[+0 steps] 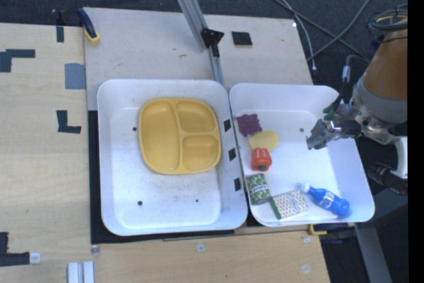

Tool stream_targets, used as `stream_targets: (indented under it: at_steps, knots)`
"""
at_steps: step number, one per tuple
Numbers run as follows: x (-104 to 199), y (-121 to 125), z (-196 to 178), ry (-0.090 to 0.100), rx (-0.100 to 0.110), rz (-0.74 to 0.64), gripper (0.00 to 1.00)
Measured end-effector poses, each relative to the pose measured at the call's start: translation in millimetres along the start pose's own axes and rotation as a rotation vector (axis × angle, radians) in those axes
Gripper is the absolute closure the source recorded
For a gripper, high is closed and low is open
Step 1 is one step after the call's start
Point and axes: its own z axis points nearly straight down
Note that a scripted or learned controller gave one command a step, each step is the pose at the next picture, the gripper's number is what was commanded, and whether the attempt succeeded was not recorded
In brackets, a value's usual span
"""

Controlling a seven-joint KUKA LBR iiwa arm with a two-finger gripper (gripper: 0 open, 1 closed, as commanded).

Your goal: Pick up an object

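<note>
Bins: two, white; left (112, 162), right (344, 162).
Plate (179, 136): one, yellow, left bin.
Right-bin objects: about six, bottle (328, 201) included.
Gripper (319, 138): over right bin, seemingly closed, nothing held.
Bench (40, 142): pale wood.

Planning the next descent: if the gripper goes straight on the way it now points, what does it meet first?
The gripper points down-left, so probably the bare floor of the right bin, short of the yellow piece. Depth is unclear from this view.

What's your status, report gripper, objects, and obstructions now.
Gripper over right bin, upper right part, nothing seen in it. Blue bottle, orange pepper, lemon lying loose in that bin. Nothing between gripper and objects.
</note>
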Motion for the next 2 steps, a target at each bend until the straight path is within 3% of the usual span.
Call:
stream_targets:
  at_steps: [2]
  knots:
    - [97, 51, 28, 0.001, 0.004, -0.005, 1.00]
